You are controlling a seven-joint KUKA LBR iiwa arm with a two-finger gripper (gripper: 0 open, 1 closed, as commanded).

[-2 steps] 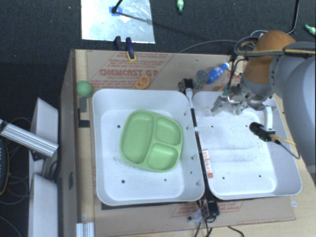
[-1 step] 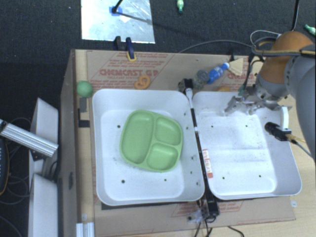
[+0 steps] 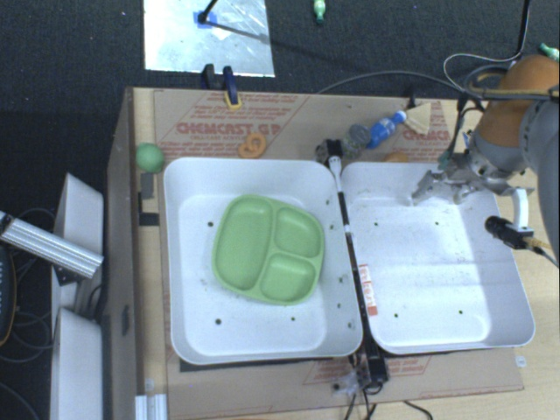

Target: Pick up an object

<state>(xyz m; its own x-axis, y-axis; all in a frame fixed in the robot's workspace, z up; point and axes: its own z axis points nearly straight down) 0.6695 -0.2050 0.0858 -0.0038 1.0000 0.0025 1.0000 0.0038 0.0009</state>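
The green divided plate (image 3: 268, 249) lies flat in the middle of the left bin (image 3: 188, 322). The arm (image 3: 516, 112) comes in at about 2 o'clock, and its pincer (image 3: 448, 186) hangs over the far edge of the right bin (image 3: 490, 322), at the bin's 12 o'clock. How far the pincer is open, I cannot tell. Nothing is seen between its tips.

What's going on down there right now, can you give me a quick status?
Gripper hovering over right bin, far edge, nothing between its fingers. Green divided plate lying flat in left bin, untouched. Nothing blocking the plate.
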